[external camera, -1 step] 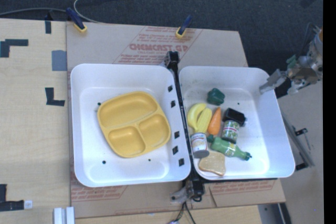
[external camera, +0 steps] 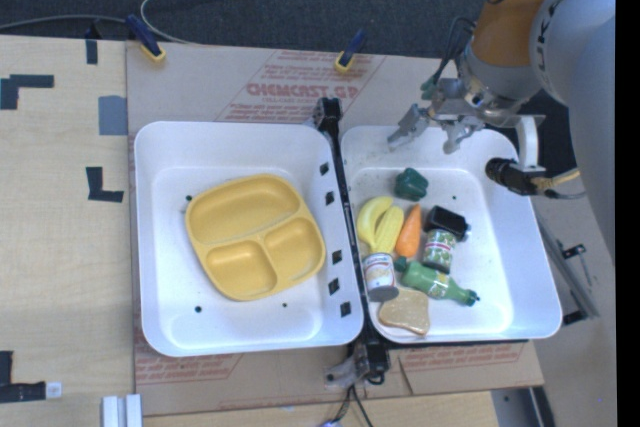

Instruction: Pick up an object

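Note:
My gripper (external camera: 432, 133) hangs over the far rim of the right bin (external camera: 520, 255), its two fingers spread apart with nothing between them. Below it in that bin lie a dark green pepper (external camera: 410, 182), a yellow banana bunch (external camera: 375, 221), an orange carrot (external camera: 409, 231), a black block (external camera: 446, 220), a small green-labelled jar (external camera: 438, 250), a white can (external camera: 378, 274), a green bottle (external camera: 437, 284) and a slice of bread (external camera: 404, 315). The pepper is the nearest item to the fingers, a little toward the camera from them.
The left bin (external camera: 160, 245) holds a yellow divided tray (external camera: 256, 235). A black clamp (external camera: 328, 113) joins the bins at their far edge. Blue-and-yellow clips (external camera: 350, 53) pin the cardboard sheet. A cable (external camera: 190, 0) loops on the dark floor behind.

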Robot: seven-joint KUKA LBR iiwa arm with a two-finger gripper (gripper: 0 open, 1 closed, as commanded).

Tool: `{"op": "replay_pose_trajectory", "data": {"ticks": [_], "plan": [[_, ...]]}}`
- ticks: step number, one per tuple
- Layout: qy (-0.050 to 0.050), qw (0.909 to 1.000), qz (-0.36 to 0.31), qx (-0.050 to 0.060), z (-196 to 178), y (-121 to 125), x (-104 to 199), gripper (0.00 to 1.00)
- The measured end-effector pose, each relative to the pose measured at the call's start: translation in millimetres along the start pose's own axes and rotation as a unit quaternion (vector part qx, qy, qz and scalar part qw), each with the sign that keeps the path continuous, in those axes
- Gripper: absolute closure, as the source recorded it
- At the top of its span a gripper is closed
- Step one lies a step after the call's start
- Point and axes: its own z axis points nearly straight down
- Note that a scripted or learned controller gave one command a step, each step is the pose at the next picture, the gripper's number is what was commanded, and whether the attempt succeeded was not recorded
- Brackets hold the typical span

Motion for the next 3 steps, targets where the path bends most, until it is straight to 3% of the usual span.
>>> {"op": "replay_pose_trajectory", "data": {"ticks": [1, 2, 3], "plan": [[-0.001, 1.0000, 0.001, 0.001, 104.9, 18.7, -19.5, 0.00], [-0.002, 1.0000, 0.001, -0.002, 123.9, -9.3, -19.0, 0.00], [-0.002, 1.0000, 0.000, -0.003, 113.2, -8.6, -18.4, 1.00]]}}
